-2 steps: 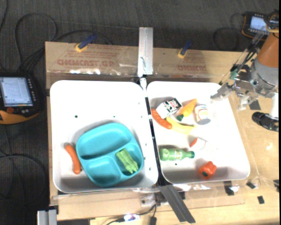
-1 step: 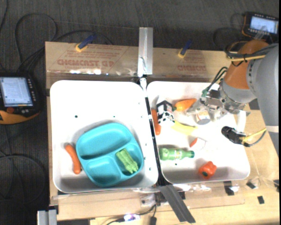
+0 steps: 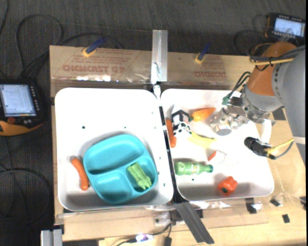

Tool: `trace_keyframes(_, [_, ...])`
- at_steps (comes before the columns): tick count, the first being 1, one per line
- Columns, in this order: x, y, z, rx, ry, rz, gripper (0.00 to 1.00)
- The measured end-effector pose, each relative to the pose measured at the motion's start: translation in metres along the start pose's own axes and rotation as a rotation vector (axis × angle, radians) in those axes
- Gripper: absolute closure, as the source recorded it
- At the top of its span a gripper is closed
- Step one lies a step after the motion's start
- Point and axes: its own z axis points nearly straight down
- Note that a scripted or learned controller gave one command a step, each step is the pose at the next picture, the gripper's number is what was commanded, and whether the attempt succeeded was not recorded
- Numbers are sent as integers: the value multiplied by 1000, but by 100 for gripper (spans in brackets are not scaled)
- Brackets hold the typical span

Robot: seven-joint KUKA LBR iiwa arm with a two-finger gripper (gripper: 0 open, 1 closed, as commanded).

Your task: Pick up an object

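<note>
Camera view gives you two shallow white bins side by side on the desk (image 3: 277,217), glossy and round-cornered. Your left bin (image 3: 72,117) holds a smooth turquoise divided plate (image 3: 110,163) with a bumpy green vegetable (image 3: 140,175) in one compartment, and an orange sausage-shaped toy (image 3: 81,173) beside the plate. Your right bin (image 3: 256,188) holds a green bottle (image 3: 192,168) lying flat, an orange carrot (image 3: 204,114), a yellow banana-like piece (image 3: 201,138), a black-and-white toy (image 3: 180,125) and an orange-red pepper (image 3: 226,185). The metallic pincer (image 3: 223,124) hangs low beside the carrot; you cannot tell how its tips stand. Faded red print on the cardboard behind is too blurred to read.
</note>
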Motion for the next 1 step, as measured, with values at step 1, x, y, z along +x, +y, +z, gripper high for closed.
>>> trace_keyframes(1, [56,10,-90,-2,3,-121,100])
